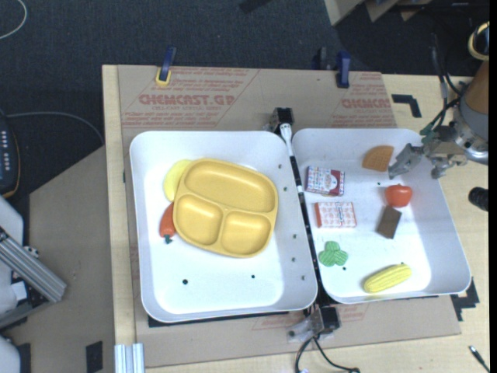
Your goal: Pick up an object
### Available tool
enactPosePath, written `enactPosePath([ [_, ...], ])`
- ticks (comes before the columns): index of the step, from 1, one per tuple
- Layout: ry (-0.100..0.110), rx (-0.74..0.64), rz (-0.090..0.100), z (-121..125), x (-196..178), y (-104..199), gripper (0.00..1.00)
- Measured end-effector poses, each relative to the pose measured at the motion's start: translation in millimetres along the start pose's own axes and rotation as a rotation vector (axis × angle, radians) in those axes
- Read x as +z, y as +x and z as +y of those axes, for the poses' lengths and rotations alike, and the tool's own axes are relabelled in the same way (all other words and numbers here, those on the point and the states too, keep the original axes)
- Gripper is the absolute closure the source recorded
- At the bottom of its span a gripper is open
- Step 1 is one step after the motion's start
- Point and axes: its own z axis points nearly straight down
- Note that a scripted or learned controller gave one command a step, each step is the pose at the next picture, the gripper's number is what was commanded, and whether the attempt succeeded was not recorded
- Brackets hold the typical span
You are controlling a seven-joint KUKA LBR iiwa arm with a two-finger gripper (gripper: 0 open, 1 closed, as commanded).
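Observation:
My gripper (423,164) hangs over the upper right part of the right bin (454,243), open, with nothing between its fingers. A red tomato (398,195) lies just below and left of it. An orange-brown bread piece (378,158) sits to its left. Further down are a brown bar (389,221), a yellow corn cob (387,277) and a green leafy piece (333,255). Two red-and-white packets (324,180) (335,214) lie at the bin's left side.
The left bin (147,270) holds a yellow divided plate (225,207), a yellow item (174,179) tucked under its upper left edge, and a red-orange pepper (167,223) beside it. The bins rest on a cardboard sheet (233,92) held by clamps.

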Motion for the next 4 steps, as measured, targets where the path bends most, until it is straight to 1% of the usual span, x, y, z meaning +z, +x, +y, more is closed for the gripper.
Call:
enactPosePath([
  [1,-0.015,-0.003,-0.004,3,-9,0,0.0],
  [2,-0.011,-0.003,-0.002,7,34,-3,0.0],
  [3,-0.009,-0.006,-0.001,13,81,2,0.0],
  [4,-0.012,-0.006,-0.003,14,99,3,0.0],
])
